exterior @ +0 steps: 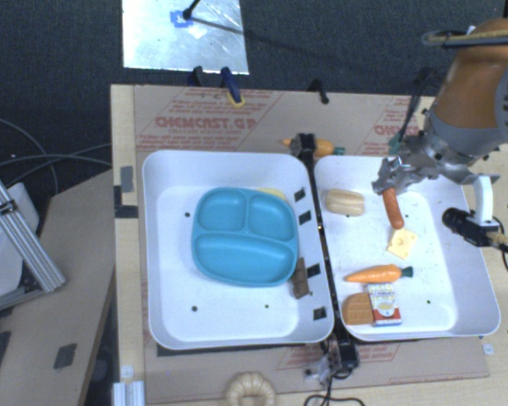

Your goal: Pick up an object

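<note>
Reaching: a grey robot arm with an orange band comes in from the right, and its metal two-finger hand (393,184) hangs low over the far part of the right-hand shallow white bin (457,286) on the desk (262,112).
Hand state: the fingertips sit right at the top end of a small reddish-orange toy sausage (394,209); whether they are released or clenched on it cannot be told from this angle, so no grasp can be claimed.
Likely target: the sausage, lying lengthwise just below the hand, touching or nearly touching the fingertips.
Just left of the hand: a pale tan toy bread roll (345,201), near but apart from the sausage.
Below the hand, past the sausage: a small yellow wedge of toy cheese (402,244).
Further below: an orange toy carrot with a green tip (378,273), then a brown round biscuit (356,309) beside a small red and white packet (385,304).
Well left of the hand: a light blue plastic divided plate (245,235) in the left-hand white bin (173,311), with a small brown piece (300,280) by its near right edge.
Step in hand: my judgement is the approach or closing stage of a pick on the sausage; nothing is lifted clear yet.
Next move calls for: fingers set across the narrow width of the sausage, a firm close, then a straight lift; gripping only the end could let it swing or slip out.
</note>
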Controlling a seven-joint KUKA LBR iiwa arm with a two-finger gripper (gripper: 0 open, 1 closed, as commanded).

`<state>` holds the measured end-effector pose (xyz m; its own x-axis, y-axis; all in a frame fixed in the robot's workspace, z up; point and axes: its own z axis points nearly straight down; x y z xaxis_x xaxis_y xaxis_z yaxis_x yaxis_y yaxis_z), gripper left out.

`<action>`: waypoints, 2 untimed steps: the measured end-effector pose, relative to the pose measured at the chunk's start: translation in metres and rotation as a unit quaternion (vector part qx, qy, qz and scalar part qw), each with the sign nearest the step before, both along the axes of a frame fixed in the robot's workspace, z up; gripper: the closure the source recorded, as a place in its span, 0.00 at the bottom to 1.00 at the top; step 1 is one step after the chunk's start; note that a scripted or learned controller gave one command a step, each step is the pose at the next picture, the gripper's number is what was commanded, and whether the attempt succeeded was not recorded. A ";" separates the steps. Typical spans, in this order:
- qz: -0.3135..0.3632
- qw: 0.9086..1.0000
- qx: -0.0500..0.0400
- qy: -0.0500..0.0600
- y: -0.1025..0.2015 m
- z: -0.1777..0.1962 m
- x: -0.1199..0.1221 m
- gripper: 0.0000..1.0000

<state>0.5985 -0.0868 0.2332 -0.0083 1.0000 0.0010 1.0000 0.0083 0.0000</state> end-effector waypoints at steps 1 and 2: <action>0.000 1.000 0.000 0.001 0.041 -0.002 -0.024 1.00; -0.004 1.000 -0.001 0.000 0.035 -0.017 -0.032 1.00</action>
